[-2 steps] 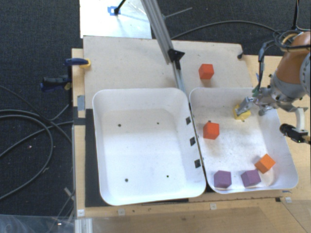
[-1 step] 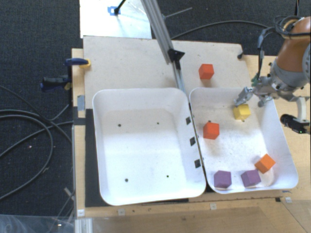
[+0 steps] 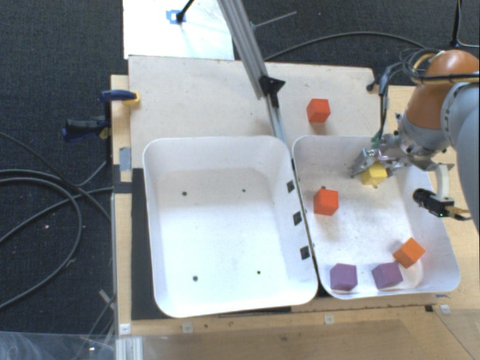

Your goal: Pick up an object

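Yellow block (image 3: 373, 175), upper part of right bin (image 3: 442, 276): sitting directly beneath the gripper (image 3: 379, 163), whose jaws are hanging over it, apparently straddling it, though whether they are gripping cannot be told.

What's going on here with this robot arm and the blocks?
The grey robot arm reaches over the right white bin, its hand closed around a small yellow block near the bin's far side. An orange-red cube, an orange block and two purple cubes lie in that bin.
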You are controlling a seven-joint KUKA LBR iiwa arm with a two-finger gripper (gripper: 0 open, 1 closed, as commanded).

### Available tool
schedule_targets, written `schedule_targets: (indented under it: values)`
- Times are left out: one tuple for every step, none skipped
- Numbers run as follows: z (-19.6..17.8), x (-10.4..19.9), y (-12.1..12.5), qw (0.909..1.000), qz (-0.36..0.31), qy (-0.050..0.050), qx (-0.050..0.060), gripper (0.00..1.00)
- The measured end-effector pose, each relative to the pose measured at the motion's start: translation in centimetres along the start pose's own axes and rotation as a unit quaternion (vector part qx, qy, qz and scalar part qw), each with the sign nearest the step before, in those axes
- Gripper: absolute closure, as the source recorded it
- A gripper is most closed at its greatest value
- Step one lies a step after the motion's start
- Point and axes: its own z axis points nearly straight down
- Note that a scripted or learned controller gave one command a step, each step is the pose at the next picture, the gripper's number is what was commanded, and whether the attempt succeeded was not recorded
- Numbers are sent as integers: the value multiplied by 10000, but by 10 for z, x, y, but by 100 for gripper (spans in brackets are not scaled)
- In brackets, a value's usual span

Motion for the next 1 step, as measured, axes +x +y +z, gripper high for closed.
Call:
schedule_targets:
  values:
    - [-16,-1,2,10000,-18,-15,-28,100]
